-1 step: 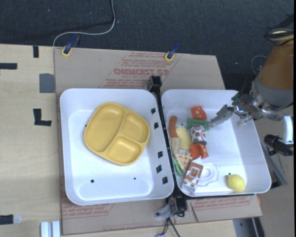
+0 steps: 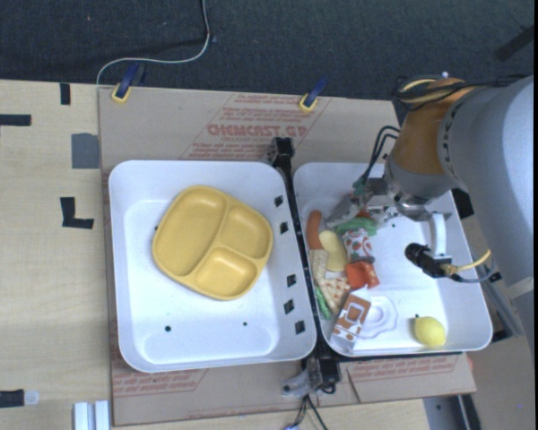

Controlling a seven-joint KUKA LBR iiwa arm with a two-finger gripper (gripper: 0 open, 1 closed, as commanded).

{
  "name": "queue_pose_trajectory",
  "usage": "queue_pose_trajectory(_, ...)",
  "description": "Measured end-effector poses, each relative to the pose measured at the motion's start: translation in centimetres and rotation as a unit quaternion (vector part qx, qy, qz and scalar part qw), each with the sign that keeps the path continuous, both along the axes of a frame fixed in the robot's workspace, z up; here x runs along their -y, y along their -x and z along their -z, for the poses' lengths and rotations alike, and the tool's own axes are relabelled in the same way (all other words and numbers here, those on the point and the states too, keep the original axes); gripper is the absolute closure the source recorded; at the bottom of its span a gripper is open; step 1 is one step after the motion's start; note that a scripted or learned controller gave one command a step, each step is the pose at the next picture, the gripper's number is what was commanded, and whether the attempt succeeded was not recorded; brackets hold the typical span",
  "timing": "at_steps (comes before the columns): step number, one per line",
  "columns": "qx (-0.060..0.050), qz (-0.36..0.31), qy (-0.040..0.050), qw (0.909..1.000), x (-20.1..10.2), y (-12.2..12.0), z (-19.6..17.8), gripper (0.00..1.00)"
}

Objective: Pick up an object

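My gripper (image 2: 364, 206) reaches down into the right bin (image 2: 462, 289), at the upper end of a pile of small items. Right under it is a green and white packet (image 2: 357, 236). Beside that lie an orange sausage-shaped piece (image 2: 315, 227), a pale yellow piece (image 2: 333, 253) and a red-orange piece (image 2: 362, 275). Further toward the front lies a brown and white packet (image 2: 351, 319). A yellow lemon (image 2: 429, 331) sits alone in the front right corner. I see nothing lifted off the bin floor.
A yellow divided plate (image 2: 213, 242) lies in the left bin (image 2: 134, 330). The grey arm with its orange band (image 2: 426, 137) covers the right bin's back right corner. A black cable end (image 2: 423, 257) hangs over the right side.
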State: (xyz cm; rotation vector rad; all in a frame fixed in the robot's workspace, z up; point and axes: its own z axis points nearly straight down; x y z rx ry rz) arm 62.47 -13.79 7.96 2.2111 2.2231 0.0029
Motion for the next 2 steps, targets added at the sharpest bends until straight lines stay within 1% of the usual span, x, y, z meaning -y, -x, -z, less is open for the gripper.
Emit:
queue_pose_trajectory(1,-0.001,0.001,-0.0009,1.0,0.1,-4.5,-0.5,0.0)
queue_pose_trajectory(2,-0.002,0.001,-0.0003,1.0,0.2,-4.4,-1.6,1.0)
